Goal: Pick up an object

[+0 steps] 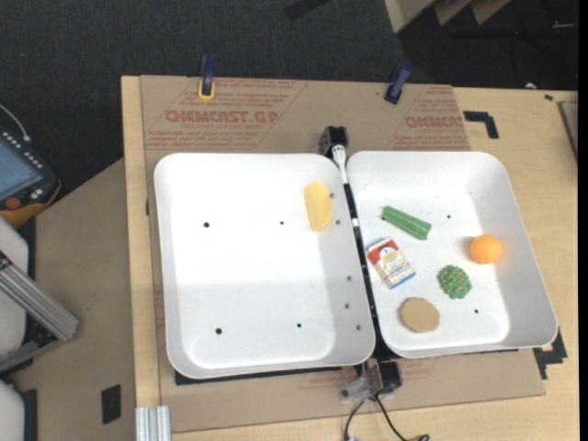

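Left bin [239,274]: yellow piece [318,207]. Right bin [459,177]: green stick [405,222], orange ball [485,249], small box [390,264], green ball [454,282], tan disc [420,315] (all apart). Pincer state: cannot tell.

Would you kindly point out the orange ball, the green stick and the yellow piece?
orange ball [485,249], camera view, its middle
green stick [406,222], camera view, mid-length
yellow piece [319,207], camera view, its middle

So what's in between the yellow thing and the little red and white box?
In the camera view, the bins' touching rims lie between the yellow thing and the box; otherwise bare white floor.
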Robot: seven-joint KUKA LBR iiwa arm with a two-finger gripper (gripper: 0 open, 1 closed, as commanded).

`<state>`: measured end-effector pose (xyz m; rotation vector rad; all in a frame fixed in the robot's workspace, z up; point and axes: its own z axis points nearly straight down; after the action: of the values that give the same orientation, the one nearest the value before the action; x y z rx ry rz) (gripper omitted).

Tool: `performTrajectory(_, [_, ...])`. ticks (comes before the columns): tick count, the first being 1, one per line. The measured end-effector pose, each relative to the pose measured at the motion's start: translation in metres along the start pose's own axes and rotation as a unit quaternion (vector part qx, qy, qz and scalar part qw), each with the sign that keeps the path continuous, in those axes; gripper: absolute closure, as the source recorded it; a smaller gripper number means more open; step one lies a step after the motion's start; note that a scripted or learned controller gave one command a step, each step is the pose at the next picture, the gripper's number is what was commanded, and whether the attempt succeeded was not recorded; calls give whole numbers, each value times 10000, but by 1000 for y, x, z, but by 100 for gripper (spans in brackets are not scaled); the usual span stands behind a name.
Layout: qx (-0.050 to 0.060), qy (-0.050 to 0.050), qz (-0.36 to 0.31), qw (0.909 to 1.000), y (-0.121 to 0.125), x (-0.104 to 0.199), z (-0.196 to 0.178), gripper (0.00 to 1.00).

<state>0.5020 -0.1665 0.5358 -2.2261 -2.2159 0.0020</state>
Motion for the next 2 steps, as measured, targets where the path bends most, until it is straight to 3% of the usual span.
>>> performTrajectory(1, [74, 23, 13, 10000, -21, -60, 167, 100])
performTrajectory(2, [-54, -12, -48, 10000, -21, -13, 100, 100])
